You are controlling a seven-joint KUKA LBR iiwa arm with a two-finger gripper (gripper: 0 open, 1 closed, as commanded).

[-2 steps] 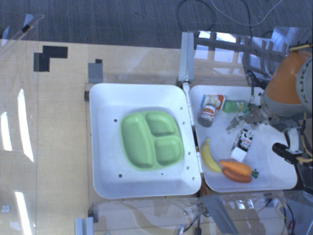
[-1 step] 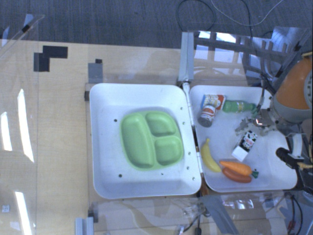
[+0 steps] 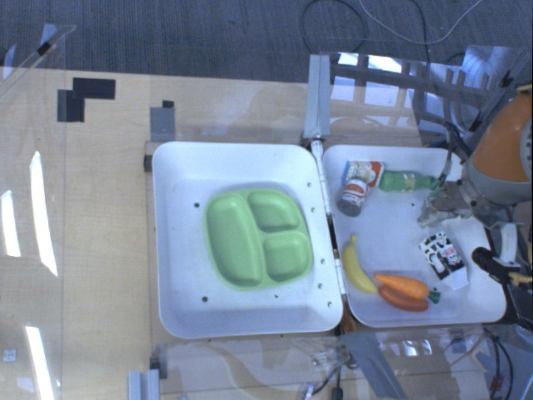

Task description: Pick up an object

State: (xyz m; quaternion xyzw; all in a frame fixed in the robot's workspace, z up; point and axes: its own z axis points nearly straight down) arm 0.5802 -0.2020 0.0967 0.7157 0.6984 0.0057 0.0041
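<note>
The arm [image 3: 500,161] is a rounded grey body with a broad orange band above the wrist. Dark cables run alongside it. At its end, the gripper [image 3: 441,205] looks like pale grey metal, though blurred.

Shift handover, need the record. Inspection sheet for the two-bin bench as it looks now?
Surface: wooden bench, two white bins side by side.
Job's things: right bin holds can, green bottle, banana, carrot, black-and-white box.
Clutter: green divided tray in left bin.
Grippers: gripper over right bin's far right; finger state unclear.
Cables: black loops on floor beyond bench.
Surroundings: grey carpet.
</note>
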